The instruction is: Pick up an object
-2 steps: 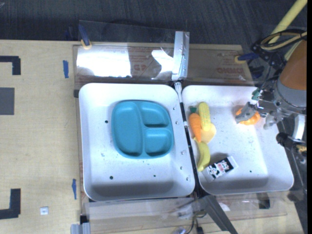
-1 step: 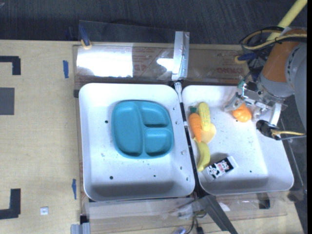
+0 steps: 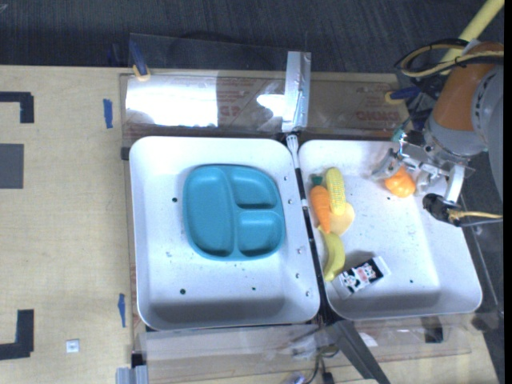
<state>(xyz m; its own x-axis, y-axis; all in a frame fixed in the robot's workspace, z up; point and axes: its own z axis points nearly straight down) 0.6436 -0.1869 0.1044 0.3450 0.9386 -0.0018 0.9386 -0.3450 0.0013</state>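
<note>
Trouble, as we judge it, lies mostly with the small orange object point(image 3: 399, 185) in the upper right of the frame, inside the right bin point(image 3: 448, 282). It sits right at the gripper point(image 3: 418, 170), but we cannot tell whether the fingers are clenched, released, or grasping it; the metal parts blur together there. If the object is round and only nudged at its edge, it could roll toward the bin wall as the arm lifts. We also see a cluster along the left side of that bin: a corn cob point(image 3: 335, 190), a carrot point(image 3: 320, 208), a banana point(image 3: 334, 256) and a black-and-white carton point(image 3: 362, 275). The blue divided plate point(image 3: 234, 210) lies in the left bin point(image 3: 152, 238), well apart.
</note>
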